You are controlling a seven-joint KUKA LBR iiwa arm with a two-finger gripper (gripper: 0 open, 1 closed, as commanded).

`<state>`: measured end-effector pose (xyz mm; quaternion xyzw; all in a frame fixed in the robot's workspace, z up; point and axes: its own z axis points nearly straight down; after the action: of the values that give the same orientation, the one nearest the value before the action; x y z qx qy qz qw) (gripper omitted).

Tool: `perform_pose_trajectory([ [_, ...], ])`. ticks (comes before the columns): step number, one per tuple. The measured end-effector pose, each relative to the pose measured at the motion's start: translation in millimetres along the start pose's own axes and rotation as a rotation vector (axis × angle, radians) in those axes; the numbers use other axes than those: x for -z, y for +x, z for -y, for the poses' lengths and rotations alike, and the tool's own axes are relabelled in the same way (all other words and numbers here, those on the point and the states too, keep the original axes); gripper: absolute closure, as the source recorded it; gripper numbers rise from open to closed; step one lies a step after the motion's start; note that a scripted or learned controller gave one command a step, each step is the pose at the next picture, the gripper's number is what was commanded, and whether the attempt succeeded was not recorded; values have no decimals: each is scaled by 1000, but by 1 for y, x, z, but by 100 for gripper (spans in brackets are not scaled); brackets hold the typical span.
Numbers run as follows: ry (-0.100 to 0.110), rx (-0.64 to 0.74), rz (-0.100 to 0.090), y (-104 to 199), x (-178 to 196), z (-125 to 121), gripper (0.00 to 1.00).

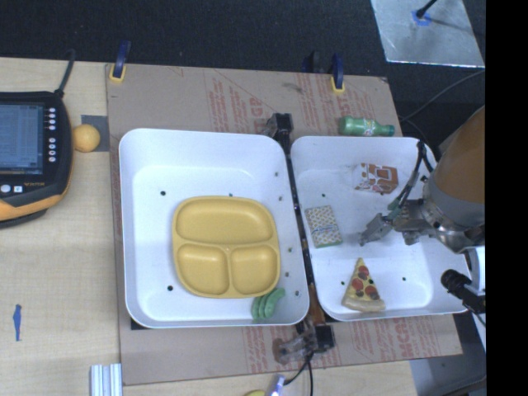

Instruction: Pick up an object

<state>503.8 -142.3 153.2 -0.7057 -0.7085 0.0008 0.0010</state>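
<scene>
While our tool (369, 233) hangs low in the right bin (330, 304), fingers not clear enough to judge, we see the pizza slice (362, 288) just nearer and the patterned card (322, 225) immediately left.

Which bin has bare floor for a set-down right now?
Left bin: bare strip left of and above the yellow divided plate; the green toy crowds its lower right corner. Right bin: open patch between patterned card and pizza slice; crowded around the gripper and snack packet.

glossy white plastic bins (144, 221), matt cardboard (214, 97)
</scene>
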Motion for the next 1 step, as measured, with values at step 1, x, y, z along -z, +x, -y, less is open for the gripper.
perform_pose_trajectory([
  [1,2,1,0,29,-61,28,0],
])
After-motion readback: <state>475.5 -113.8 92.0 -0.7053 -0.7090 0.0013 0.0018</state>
